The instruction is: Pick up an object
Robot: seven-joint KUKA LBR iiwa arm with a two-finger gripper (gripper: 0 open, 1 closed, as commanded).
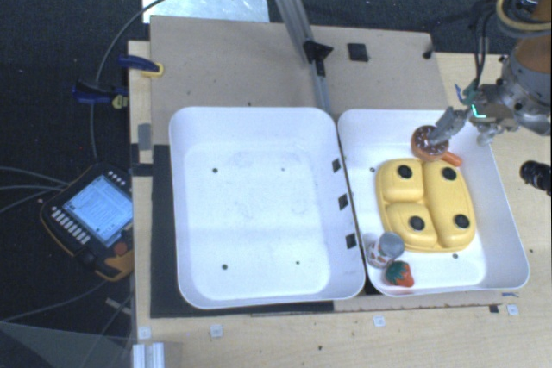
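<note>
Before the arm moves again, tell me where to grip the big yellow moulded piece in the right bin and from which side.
Take the yellow moulded piece across its narrower far end, probably coming straight down from above. It lies flat on the right bin's floor, wide and low, so its full width likely exceeds the gripper. Its right edge has free floor beside it; small objects crowd the near left corner.

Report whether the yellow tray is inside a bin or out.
Inside: the yellow tray lies flat within the right bin, enclosed by its walls.
</note>
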